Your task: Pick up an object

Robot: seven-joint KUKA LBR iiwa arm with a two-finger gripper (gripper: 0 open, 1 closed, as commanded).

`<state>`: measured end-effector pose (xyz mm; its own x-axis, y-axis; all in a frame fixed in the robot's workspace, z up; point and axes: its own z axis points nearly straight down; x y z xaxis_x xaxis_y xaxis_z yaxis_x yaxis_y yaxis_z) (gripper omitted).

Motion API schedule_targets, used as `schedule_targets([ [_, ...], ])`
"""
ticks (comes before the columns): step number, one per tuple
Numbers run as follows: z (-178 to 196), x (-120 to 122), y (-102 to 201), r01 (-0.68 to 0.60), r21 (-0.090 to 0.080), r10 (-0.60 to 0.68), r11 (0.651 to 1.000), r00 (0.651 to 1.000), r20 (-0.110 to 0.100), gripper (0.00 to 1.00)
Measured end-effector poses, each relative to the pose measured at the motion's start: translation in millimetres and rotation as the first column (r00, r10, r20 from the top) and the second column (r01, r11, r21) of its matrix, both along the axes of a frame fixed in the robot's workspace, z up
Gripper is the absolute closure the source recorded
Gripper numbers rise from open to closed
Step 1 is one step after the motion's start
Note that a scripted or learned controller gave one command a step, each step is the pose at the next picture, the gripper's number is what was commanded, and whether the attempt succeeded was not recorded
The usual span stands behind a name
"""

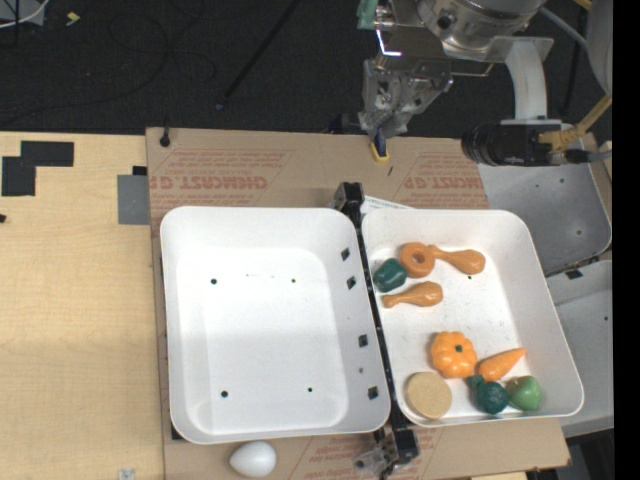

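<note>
The right bin (pixel 540 268) holds several toy foods. An orange ring (pixel 417 259) lies beside a tan drumstick (pixel 458 260). A second drumstick (pixel 415 295) and a dark green piece (pixel 388 274) lie just below them. Nearer the front are an orange pumpkin (pixel 452 354), a carrot (pixel 500 363), a tan round disc (pixel 429 395), a dark green lump (pixel 490 397) and a light green one (pixel 526 394). My gripper (pixel 382 136) hangs high above the bench's far edge, behind the bins and apart from all the objects. A small yellowish bit shows at its tip.
The left bin (pixel 190 268) stands beside the right one, joined by a black divider with clips (pixel 362 298). A white egg (pixel 252 458) lies on the cardboard in front of the left bin. The wooden bench top (pixel 70 298) spreads to the left.
</note>
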<state>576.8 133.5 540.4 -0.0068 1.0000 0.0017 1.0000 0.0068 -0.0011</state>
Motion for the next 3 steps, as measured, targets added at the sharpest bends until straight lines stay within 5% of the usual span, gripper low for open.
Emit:
schedule_targets([
  [1,-192,-30,7,0.008,-0.007,-0.009,1.0,1.0,-0.019,1.0],
  [2,-313,-6,66,0.003,-0.005,-0.003,1.0,1.0,-0.013,1.0],
  [3,-220,-56,26,0.011,-0.001,-0.011,1.0,1.0,0.001,1.0],
])
